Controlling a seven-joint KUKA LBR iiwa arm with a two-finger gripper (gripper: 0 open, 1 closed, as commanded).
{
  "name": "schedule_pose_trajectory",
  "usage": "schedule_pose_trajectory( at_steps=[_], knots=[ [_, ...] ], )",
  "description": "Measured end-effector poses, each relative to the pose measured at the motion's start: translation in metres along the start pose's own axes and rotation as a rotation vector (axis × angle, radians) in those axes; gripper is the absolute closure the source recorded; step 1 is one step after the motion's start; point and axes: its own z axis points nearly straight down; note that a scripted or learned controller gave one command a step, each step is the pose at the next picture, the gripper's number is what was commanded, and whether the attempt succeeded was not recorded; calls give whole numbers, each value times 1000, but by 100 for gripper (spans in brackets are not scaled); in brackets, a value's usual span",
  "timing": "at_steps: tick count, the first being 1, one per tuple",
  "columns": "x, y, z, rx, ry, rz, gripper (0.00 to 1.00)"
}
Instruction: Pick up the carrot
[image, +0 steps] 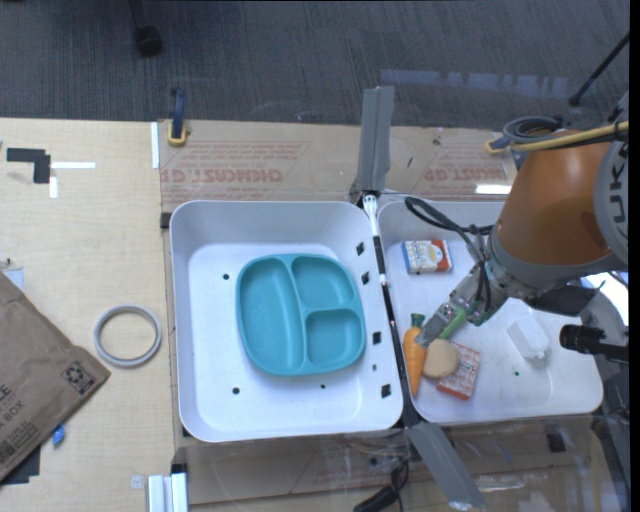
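Note:
An orange carrot (413, 360) with a green top lies along the left wall of the right bin (560, 395), its green end pointing away from the camera. My gripper (447, 326) hangs just right of the carrot's green top, reaching down and left from the orange-banded wrist. Its tips sit over the green leaves and a tan round item (440, 359).
A teal divided plate (300, 313) lies in the left bin (200, 300). The right bin also holds a small carton (428, 257), a red-and-white packet (460, 372) and a white object (528, 339). A tape ring (127, 334) and a cardboard box (35, 375) rest on the bench.

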Motion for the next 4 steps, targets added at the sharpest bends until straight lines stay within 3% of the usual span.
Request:
schedule_pose_trajectory(
  at_steps=[1, 2, 3, 4],
  knots=[
    [1, -38, -50, -2, -2, -50, 0],
    [13, -26, -127, -2, -3, 62, 0],
    [12, -26, -135, -2, -5, 59, 100],
    [12, -25, -135, -1, -5, 59, 0]
  ],
)
